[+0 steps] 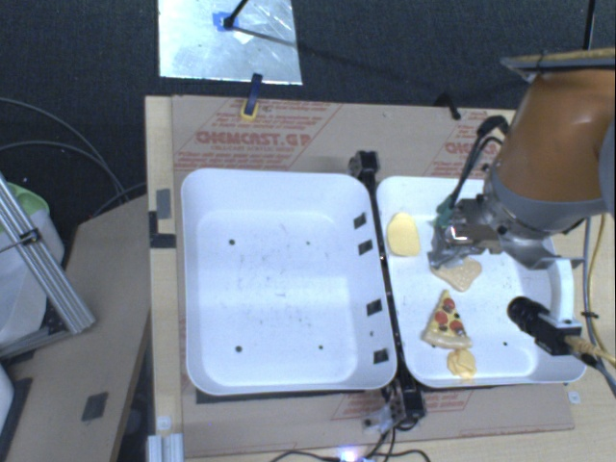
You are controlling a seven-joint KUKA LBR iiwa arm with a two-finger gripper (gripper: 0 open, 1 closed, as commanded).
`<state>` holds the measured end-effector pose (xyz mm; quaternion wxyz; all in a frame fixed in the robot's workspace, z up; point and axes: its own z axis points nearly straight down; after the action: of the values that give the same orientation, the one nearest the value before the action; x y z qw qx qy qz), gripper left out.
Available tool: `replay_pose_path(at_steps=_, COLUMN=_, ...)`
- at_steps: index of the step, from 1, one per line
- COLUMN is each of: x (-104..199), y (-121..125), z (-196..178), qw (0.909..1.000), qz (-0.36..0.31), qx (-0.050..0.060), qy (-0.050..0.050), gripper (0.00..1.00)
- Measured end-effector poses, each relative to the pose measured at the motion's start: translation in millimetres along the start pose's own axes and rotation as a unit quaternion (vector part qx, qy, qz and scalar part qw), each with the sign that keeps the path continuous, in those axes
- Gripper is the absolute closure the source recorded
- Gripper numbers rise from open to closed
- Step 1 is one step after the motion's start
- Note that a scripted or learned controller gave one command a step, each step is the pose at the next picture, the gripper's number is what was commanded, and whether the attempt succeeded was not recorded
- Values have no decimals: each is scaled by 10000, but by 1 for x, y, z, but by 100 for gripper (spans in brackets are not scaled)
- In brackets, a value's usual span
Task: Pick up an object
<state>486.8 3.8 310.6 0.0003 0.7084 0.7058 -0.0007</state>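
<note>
i see my gripper (pixel 452 249) low in the right bin (pixel 539 366), maybe because all the toy food sits there to be picked. a tan cracker-shaped piece (pixel 464 275) lies right under it, touching or nearly. i cannot tell how the gripper is set or if it has anything. the yellow piece (pixel 404 235) lies just beside the gripper, on its left. the pizza slice (pixel 446 321) is nearer me. the arm (pixel 558 142) leans in from the right, bent down.

right bin (pixel 500 359): pizza slice (pixel 447 321) | cracker (pixel 461 274) behind it | left bin (pixel 279 277) alongside
</note>
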Motion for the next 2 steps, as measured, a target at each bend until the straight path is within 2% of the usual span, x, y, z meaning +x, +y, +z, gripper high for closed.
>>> replay_pose_path(at_steps=1, x=75, y=47, z=-33, qw=10000, qz=-75, qx=-42, qy=22, gripper=100)
replay_pose_path(at_steps=2, x=69, y=30, z=-78, qw=10000, qz=-43, qx=-35, qy=15, gripper=100)
